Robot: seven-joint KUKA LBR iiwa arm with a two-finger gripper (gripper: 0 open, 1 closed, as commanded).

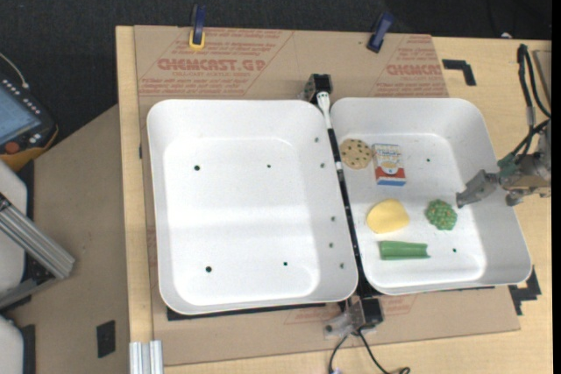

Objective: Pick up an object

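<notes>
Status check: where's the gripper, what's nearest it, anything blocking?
Gripper low over right bin, holding nothing. Green broccoli piece nearest, just beside it. Nothing blocking.

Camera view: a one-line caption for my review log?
Gripper reaches into the right bin beside broccoli; cookie, carton, lemon and green stick lie nearby.

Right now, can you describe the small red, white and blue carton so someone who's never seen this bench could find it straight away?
Look in the right-hand shallow white bin, the one holding all the small objects. Near its upper left stands the small red, white and blue carton, just right of the round speckled brown cookie and above the yellow lump. It is the only boxy, printed item; its neighbours are rounded and plain-coloured.
</notes>
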